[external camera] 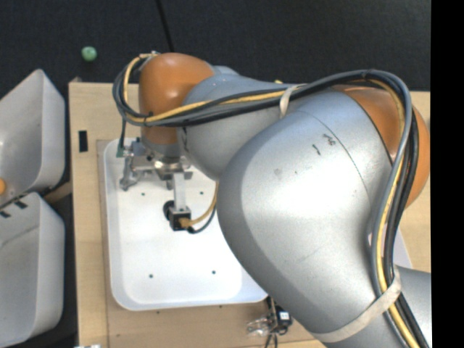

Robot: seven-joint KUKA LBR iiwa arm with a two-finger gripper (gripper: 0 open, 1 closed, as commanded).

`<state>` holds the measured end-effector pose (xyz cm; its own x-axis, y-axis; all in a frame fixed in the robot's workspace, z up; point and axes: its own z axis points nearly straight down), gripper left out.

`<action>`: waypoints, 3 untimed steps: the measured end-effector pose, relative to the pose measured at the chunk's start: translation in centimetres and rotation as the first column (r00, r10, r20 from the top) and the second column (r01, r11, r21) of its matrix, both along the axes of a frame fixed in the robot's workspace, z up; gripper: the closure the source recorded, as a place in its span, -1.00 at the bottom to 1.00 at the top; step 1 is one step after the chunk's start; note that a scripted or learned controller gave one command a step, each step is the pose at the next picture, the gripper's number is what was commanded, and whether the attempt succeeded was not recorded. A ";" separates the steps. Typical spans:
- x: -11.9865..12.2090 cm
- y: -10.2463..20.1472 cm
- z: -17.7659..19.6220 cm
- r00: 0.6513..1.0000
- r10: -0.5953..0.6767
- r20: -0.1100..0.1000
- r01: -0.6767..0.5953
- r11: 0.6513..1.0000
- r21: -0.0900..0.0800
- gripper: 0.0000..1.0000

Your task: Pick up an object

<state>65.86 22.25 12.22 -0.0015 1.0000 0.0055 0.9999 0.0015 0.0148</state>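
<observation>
The grey arm with its orange band (170, 85) reaches in from the right and covers much of the bench. My gripper (145, 167) hangs over the far left part of the left white bin (167, 281), close above its floor. I see no loose object on the part of the bin floor that shows. The arm hides whatever lies beneath it.
The arm's bulk covers the right bin almost wholly. The wooden bench (90, 216) frames the left bin. Two white containers (29, 136) stand off the bench at the left. A small green ball (88, 52) lies on the dark floor beyond the bench.
</observation>
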 end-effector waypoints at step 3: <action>3.2 -0.1 11.8 1.000 0.004 -0.011 -0.004 1.000 -0.006 -1.00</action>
